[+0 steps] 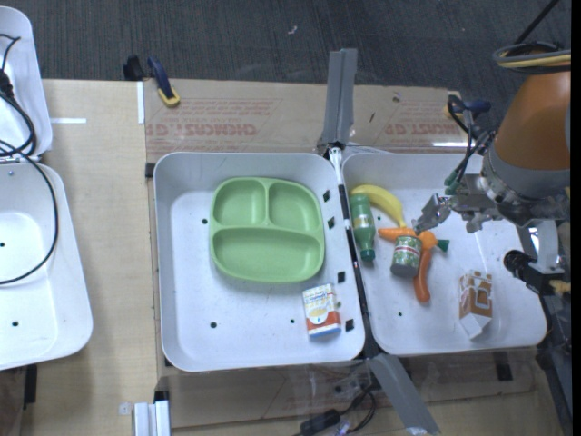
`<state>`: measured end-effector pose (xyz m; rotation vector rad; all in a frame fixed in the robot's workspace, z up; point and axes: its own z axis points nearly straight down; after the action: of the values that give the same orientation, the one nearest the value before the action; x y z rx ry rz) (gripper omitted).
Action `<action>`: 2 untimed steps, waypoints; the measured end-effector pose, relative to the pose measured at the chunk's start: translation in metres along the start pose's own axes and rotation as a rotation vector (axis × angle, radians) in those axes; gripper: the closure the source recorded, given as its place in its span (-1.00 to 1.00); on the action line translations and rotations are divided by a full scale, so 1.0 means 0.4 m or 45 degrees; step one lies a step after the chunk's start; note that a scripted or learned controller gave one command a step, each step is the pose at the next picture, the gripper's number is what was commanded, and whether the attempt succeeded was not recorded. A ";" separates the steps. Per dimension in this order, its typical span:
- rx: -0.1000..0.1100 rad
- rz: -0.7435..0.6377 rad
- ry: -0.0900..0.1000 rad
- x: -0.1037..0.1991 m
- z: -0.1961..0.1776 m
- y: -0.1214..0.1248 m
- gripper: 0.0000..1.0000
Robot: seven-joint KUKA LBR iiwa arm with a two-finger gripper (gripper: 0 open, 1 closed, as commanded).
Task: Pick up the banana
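The grey arm [531, 153], with its orange band, reaches in from the right and hangs over the far part of the right bin [508, 334], its wrist bent so that the gripper [434, 213] points left. The metal fingers stand slightly apart with nothing between them, poised just right of the banana [381, 200] and just above the carrots. The banana, smooth, yellow and curved, lies at the far left of the right bin, beside the neck of a green bottle [363, 227] that lies along the bin's left wall. Near it sit two orange carrots [423, 257] and a small labelled can [405, 255], with a crumpled brown-and-white carton [476, 302] further right. In the left bin [182, 316], a pale green three-compartment plate [268, 230] rests flat, and a small printed box [321, 309] stands nearer.
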<state>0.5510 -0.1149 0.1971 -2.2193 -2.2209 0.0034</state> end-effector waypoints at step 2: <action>0.004 0.164 -0.002 0.049 0.245 0.177 1.00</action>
<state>0.6216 -0.0954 0.0990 -2.3567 -2.0725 0.0088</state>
